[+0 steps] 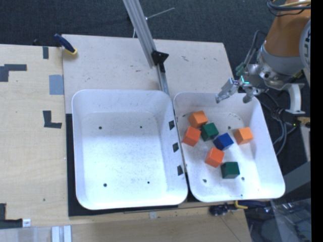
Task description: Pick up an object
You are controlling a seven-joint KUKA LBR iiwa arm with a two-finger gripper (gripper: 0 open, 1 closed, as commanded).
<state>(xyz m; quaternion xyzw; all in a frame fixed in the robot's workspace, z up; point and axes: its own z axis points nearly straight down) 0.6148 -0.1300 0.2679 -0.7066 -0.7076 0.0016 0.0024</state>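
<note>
— Blocks, where are they?

— All seven sit clustered in the right bin (262, 135): four orange, two green, one blue block (223, 141) in the middle. The left bin (81, 135) I leave alone.

— And the gripper (236, 91)?

— I've got it parked over the right bin's far rim, fingers apart I think, though the view is small. Nothing is between them. It sits there to drop onto the far orange block (198, 118).
</note>
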